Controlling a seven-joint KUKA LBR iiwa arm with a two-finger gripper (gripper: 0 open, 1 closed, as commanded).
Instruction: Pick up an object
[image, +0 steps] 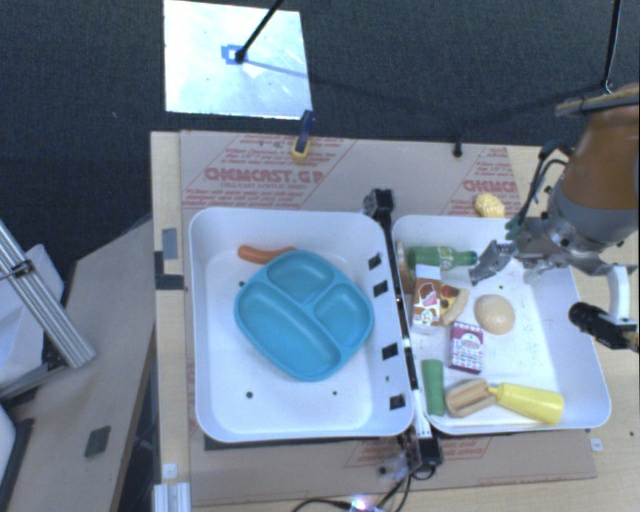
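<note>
The right bin (590, 385) holds several toy foods. A green bottle (440, 258) lies at its back left. Just in front of the bottle is a pizza slice (437, 300), and to the right of the slice a tan bread roll (494, 314). A red box (467, 348), a green cylinder (432, 385), a hot dog (467, 396) and a yellow mustard bottle (528, 401) lie nearer the front. My gripper (520, 262) hangs over the back of this bin, just behind the roll and to the right of the bottle. Nothing shows in its grasp.
The left bin (215, 400) holds a blue divided plate (303, 314) and an orange sausage (263, 253) behind it. A small yellow item (489, 205) lies on the cardboard behind the right bin. A black divider (393, 300) runs between the bins.
</note>
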